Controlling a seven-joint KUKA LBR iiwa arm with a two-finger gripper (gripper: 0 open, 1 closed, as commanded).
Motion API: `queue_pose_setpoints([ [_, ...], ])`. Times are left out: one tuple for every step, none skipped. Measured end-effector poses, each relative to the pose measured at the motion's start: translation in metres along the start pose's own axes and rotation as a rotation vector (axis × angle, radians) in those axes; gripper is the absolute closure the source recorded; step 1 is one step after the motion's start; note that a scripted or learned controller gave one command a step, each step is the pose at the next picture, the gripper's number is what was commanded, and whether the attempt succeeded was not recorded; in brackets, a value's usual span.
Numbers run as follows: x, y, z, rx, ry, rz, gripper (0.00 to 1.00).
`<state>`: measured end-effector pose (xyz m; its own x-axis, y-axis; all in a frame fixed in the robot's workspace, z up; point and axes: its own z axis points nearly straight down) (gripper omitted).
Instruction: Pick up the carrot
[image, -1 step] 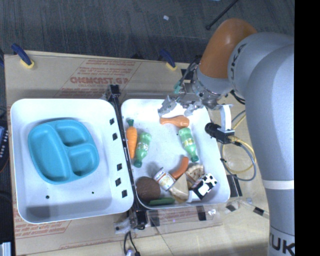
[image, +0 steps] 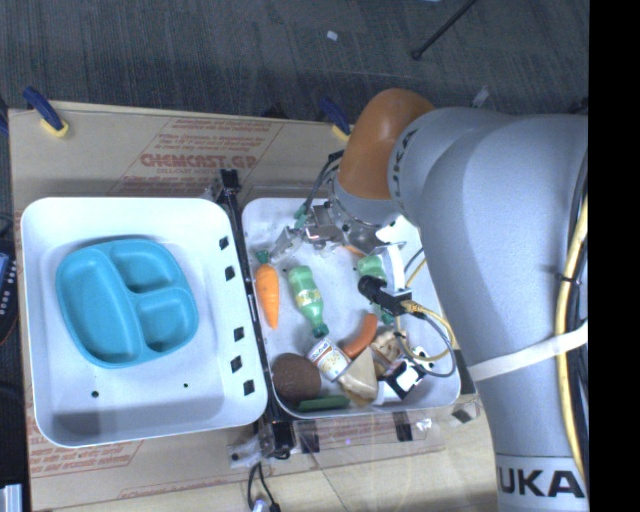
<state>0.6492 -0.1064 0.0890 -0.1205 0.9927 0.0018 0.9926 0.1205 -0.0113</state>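
From above, two white bins sit side by side on the bench. The left bin (image: 40, 330) has a blue tray (image: 125, 300) with three little sections in it. The right bin (image: 440, 320) is full of toy food.

The carrot (image: 267, 293) lies near the left wall of the right bin. Its green top points away to the far side and its thin tip points to the near side. Just beside it, on its right, is a green bottle (image: 307, 297). They are close but do not look like they touch. Nearer the front there is a brown round thing (image: 296, 376), a small jar (image: 327, 357) and an orange sausage shape (image: 360, 335).

The big grey arm (image: 480, 250) comes in from the right. Its gripper (image: 315, 228) hangs over the far end of the right bin, just past the carrot's green top. I cannot tell how wide the gripper is open, and nothing shows in it.

To do this step well, I think the gripper should move toward the near side until it is over the fat middle of the carrot. It should turn so it squeezes across the carrot, not along it. It should go down slowly, stay away from the bin wall, and not bump the green bottle.
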Motion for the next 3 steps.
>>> queue_pose_setpoints([
  [0.009,-0.006,-0.002,0.001,0.000,0.172,0.00],
  [0.022,-0.058,-0.001,0.003,0.005,0.777,0.00],
  [0.024,-0.058,-0.011,0.010,0.008,0.770,1.00],
])
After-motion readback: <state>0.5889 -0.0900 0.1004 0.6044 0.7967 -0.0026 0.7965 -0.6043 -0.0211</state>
